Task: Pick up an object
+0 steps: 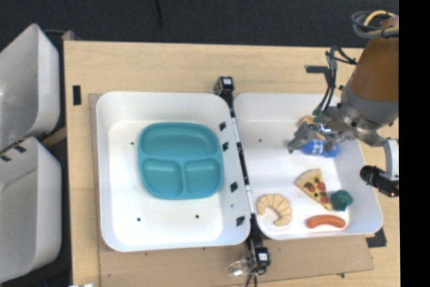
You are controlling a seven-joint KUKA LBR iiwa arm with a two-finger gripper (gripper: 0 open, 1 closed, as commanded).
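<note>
Nearest me, along the front edge of the right bin [376,222], lies a red toy sausage [326,221], and just to its left a tan croissant [275,208] curls near the divider between the two bins. A little farther back sits a pizza slice [312,185] with red dots on it, and just beside its lower right tip a small dark green lump [341,199], perhaps a toy vegetable, though I cannot tell what exactly.

Beyond those, toward the middle of the right bin, a blue object [321,148] rests on the white floor. The gripper [310,138] is down right at it, its dark grey parts reaching out to the left over and beside the blue thing. From where I stand it is too cluttered there to make out how the gripper is set, or whether the blue object is truly caught in it or only lying beneath. Above the gripper the grey wrist and the wide orange band [376,74] of the arm rise at the right, with cables looping near the top.

In the left bin [107,144] a teal divided plate [180,159] with three compartments lies flat near the centre.

Both bins sit on a pale wooden bench [168,67], with dark floor behind it.
</note>
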